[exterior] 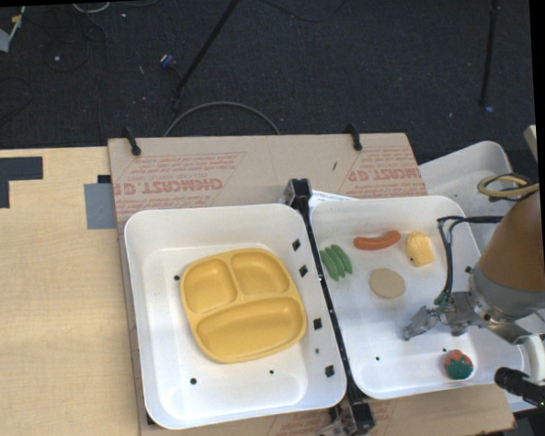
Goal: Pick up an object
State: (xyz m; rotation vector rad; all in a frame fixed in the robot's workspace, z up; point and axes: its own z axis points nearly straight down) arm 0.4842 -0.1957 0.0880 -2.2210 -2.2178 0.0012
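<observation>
My gripper [437,322] hangs low over the right white bin [375,381], near its front right part, on the grey arm with the orange band that comes in from the right. It looks open, with nothing between its fingers. A tan round disc [387,283] lies just up and left of it. A small red and green piece [458,364] lies just below and right of it. Further back are an orange sausage [377,241], a yellow chunk [420,249] and a green bean bundle [336,261].
The left white bin [161,357] holds a yellow divided plate [244,304]. A black divider [322,302] runs between the two bins. Cardboard lies under the bins, and a wooden bench top spreads to the left.
</observation>
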